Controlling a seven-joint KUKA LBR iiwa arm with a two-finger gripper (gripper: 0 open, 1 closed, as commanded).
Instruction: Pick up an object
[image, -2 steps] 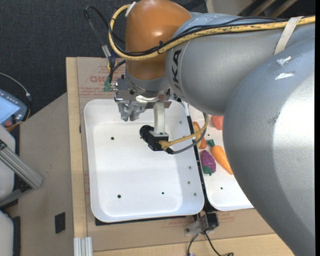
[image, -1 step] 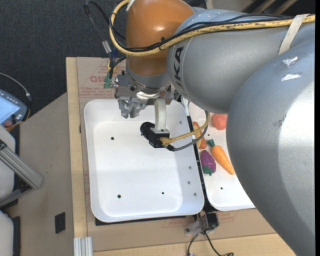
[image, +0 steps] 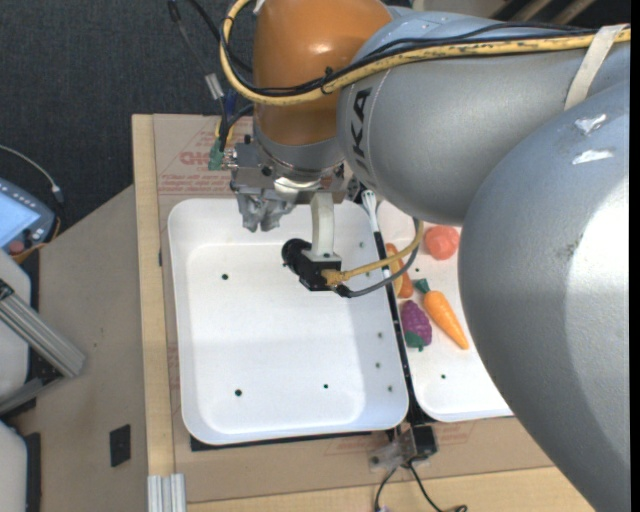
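While the arm (image: 480, 150) is stretched over the left bin (image: 270, 400), the pincer (image: 262, 215) is seen at its 12 o'clock, nothing pinched, spread untellable | carrot (image: 445, 318), purple piece (image: 415, 325), orange ball (image: 440, 241) lie in right bin (image: 455, 395), 9 o'clock edge.

The big grey arm (image: 480, 130) sweeps in from the right and fills the upper right of the view, its forearm thick and close to the camera. The orange band (image: 310, 50) sits above the wrist, pointing down. Yellow and black cables loop across the band and trail off along the arm. Below it, the gripper (image: 262, 214) hangs downward, low near the top left; its fingers look empty.
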